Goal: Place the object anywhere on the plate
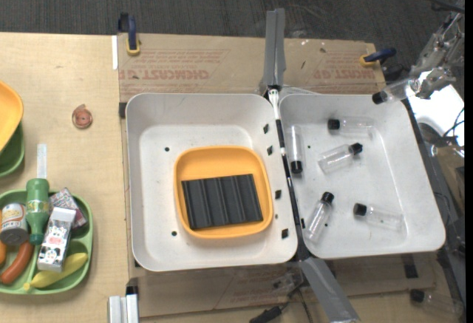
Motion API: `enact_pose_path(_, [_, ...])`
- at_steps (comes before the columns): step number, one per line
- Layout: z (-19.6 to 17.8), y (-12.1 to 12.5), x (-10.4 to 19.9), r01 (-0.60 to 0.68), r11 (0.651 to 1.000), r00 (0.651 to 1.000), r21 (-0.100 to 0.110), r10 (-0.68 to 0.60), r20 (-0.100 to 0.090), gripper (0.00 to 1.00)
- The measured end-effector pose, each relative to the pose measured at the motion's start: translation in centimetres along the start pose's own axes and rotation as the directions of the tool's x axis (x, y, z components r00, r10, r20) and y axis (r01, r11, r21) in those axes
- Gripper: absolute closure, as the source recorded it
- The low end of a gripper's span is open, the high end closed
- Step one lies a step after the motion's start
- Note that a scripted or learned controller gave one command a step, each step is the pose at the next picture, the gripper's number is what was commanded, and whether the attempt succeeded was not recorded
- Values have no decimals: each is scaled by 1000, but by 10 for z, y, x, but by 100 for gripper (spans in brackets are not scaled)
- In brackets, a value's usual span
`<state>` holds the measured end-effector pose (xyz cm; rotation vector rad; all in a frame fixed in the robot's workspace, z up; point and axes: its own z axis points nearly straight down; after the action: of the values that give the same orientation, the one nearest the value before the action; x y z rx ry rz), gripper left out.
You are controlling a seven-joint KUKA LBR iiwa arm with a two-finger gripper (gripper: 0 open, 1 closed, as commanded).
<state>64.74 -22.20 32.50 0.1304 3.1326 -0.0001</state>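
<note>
Claw [434, 66] sits at the far right edge, blurred into cable clutter – can't tell its state. Five clear vials with black caps lie in the right bin [414, 236], well apart from the plate: one [295, 150] along the left wall, others [349, 123] [340, 157] [318, 213] [377, 215] scattered, glass hard to pick out on white. Orange plate [222, 159] in left bin [148, 240] carries a ribbed black insert [222, 201]. Cardboard [177, 66] print reads upside down – roughly "CHEMCAST". Green tray [74, 270] and yellow dish [7, 118] cut off at left of the table [59, 63]

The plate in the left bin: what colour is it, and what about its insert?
The plate is orange-yellow, with a dark grey ribbed insert; the camera view shows it.
</note>
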Motion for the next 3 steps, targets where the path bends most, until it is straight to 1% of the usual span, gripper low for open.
enact_pose_path(1, [-35,0,1,192,981,981,0,-192,0,100])
enact_pose_path(2, [144,12,58,321,947,947,-1,-321,-3,100])
enact_pose_path(3, [93,1,0,417,909,909,0,-417,1,100])
